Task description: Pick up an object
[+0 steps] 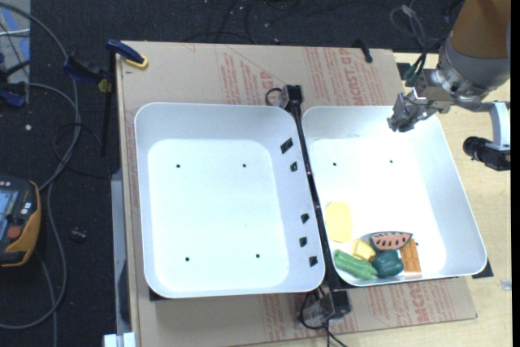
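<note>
Two white bins (154,126) sit on the table (203,69); five toys (374,252) cluster in the right one's near corner. Arm (479,20) angles down, claw (400,123) above that bin's far edge, grip state unclear.

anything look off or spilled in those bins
Nothing looks spilled or damaged. The toy foods, a watermelon slice, yellow piece and green piece, sit bunched in the right bin's near corner, all inside its rim.

Lab: cables (49,134), clamped board (244,69)
</note>
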{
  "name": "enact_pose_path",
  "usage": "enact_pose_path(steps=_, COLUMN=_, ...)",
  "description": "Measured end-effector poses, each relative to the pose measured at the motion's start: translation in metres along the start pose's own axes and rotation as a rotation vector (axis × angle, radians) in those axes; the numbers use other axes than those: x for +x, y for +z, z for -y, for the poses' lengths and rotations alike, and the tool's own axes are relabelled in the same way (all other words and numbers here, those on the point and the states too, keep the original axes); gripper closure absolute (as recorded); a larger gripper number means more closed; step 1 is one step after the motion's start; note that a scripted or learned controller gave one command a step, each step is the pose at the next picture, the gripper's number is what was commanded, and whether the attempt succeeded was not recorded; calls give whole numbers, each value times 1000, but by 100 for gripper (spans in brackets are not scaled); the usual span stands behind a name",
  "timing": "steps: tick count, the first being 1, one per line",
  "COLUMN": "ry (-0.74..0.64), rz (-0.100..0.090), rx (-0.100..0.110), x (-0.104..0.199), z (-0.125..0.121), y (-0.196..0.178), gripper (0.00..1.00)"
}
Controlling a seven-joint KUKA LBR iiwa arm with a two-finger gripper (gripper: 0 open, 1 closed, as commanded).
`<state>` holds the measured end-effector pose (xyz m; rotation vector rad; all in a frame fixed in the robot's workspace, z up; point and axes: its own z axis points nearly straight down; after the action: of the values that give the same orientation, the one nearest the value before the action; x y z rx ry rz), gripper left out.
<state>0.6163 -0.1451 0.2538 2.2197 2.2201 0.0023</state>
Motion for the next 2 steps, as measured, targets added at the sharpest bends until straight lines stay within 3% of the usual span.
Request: enact_pose_path(steps=2, ry=-5, rz=-2, rx=3, x=105, z=14, y=3, gripper=100)
